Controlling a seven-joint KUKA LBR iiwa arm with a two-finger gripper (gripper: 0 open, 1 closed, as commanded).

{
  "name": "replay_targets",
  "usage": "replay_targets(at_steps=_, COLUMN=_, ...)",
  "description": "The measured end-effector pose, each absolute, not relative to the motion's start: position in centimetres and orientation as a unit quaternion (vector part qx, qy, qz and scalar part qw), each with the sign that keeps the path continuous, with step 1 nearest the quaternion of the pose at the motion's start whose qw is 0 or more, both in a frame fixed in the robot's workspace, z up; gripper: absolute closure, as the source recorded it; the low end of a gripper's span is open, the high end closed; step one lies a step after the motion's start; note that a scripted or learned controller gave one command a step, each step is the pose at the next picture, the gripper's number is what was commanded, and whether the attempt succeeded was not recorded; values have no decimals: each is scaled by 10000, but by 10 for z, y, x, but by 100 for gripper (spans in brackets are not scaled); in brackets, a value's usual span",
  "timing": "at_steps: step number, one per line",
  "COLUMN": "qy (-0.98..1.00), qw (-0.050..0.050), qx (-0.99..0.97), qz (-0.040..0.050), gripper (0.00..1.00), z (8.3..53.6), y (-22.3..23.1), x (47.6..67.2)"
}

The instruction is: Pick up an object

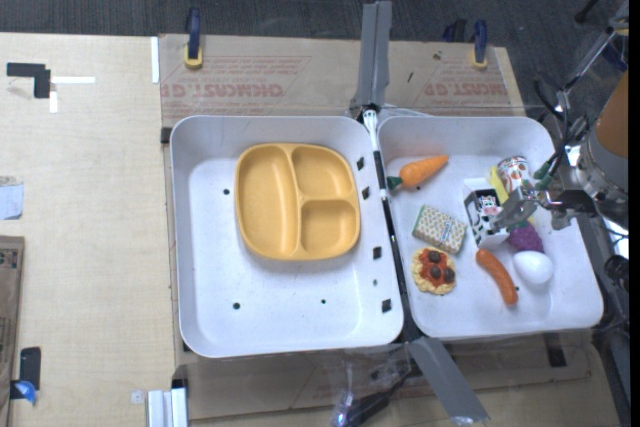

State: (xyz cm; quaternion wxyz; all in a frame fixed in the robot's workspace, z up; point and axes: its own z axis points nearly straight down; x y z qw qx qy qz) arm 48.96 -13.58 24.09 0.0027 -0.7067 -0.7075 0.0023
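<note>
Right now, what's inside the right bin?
The right bin holds a carrot, cracker, pizza, sausage, egg, purple item, can and small carton. The gripper covers part of the carton and purple item.

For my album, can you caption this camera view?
Gripper hovering over toy food in the right bin; yellow plate left.

The left bin (pixel 200 305) has open floor all around the yellow tray (pixel 297 200), widest along its near edge. The right bin (pixel 570 310) is crowded: carrot (pixel 420 171), cracker (pixel 440 229), pizza (pixel 434 270), sausage (pixel 497 276), egg (pixel 532 267), can (pixel 512 173) and a purple piece (pixel 525 238) lie close together, leaving bare floor only along the far wall and the near corners
</note>
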Motion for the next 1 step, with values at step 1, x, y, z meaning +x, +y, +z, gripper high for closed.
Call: replay_targets(at_steps=1, qy=-7074, qw=2, qx=-7068, qz=5, gripper=0, z=291, y=-133, x=530)
